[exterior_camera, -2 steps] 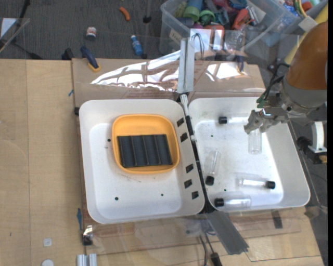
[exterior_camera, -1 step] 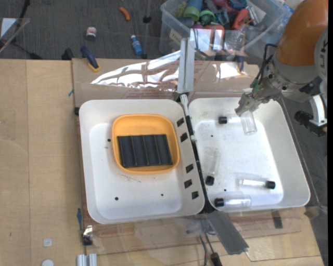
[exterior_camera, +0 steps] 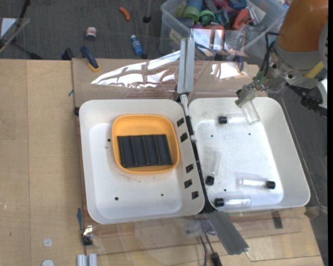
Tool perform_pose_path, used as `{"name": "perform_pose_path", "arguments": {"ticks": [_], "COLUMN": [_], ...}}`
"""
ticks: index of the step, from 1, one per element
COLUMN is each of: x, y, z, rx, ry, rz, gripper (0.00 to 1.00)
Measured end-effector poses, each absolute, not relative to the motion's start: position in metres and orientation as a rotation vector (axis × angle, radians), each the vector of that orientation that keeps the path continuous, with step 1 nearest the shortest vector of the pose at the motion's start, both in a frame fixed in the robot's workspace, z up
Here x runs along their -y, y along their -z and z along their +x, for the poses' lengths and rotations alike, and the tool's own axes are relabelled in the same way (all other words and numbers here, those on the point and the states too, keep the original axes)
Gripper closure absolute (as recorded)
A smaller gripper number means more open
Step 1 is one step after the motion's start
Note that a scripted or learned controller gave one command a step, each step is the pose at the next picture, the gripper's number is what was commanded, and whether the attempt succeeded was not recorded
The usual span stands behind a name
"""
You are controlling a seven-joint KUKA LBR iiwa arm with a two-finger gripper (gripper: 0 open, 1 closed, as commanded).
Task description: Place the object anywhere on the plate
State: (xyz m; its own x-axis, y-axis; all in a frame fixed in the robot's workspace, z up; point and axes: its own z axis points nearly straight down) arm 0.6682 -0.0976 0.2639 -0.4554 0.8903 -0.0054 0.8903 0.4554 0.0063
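Note:
An orange plate (exterior_camera: pixel 146 121) sits in the left bin (exterior_camera: pixel 99 171), and a black ridged block (exterior_camera: pixel 144 150) lies on it. My gripper (exterior_camera: pixel 246 97) hangs over the far edge of the right bin (exterior_camera: pixel 291 156), well to the right of the plate. It is shut on a clear tube (exterior_camera: pixel 251 112), which slants down out of the fingers just above the bin floor. Other clear tubes with black caps lie in the right bin: one by the far wall (exterior_camera: pixel 229 120), one near the divider (exterior_camera: pixel 213 165), one at the front right (exterior_camera: pixel 255 183) and one at the front edge (exterior_camera: pixel 233 201).
A raised divider (exterior_camera: pixel 188 156) with black clips separates the bins. A clear tub of coloured items (exterior_camera: pixel 218 15) stands behind the bench, with crinkled plastic film (exterior_camera: pixel 140 75) along the bins' far side. The arm's orange band (exterior_camera: pixel 307 21) fills the upper right.

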Motion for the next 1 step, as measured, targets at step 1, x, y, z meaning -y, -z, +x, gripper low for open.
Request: {"name": "perform_pose_path", "arguments": {"ticks": [1], "x": [0.0840], "y": [-0.2305], "z": [0.6675], "rx": [-2.839], "ry": [-0.001], "rz": [1.344], "gripper": [1.00]}}
